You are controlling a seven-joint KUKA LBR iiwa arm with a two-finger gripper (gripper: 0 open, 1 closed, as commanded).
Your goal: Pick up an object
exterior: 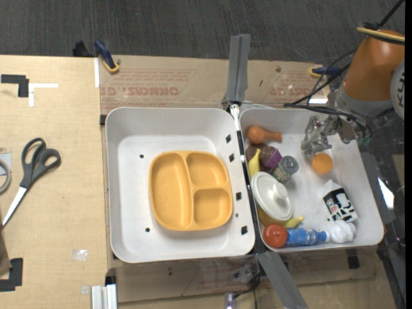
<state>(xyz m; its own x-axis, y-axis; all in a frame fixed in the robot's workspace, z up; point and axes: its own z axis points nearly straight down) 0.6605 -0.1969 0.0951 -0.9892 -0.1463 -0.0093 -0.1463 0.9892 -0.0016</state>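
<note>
Evidently best to descend straight over the small round orange ball (322, 164) in the right white plastic bin (370, 237), just below the metal gripper (317, 141); fingers unreadable, nothing seen held; avoid the nearby black-and-white carton (338, 205).

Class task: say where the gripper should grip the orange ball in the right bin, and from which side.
Grip the orange ball across its widest middle, coming straight down. It is round and lies apart from its neighbours on the bin floor, with the gripper just above it.
</note>
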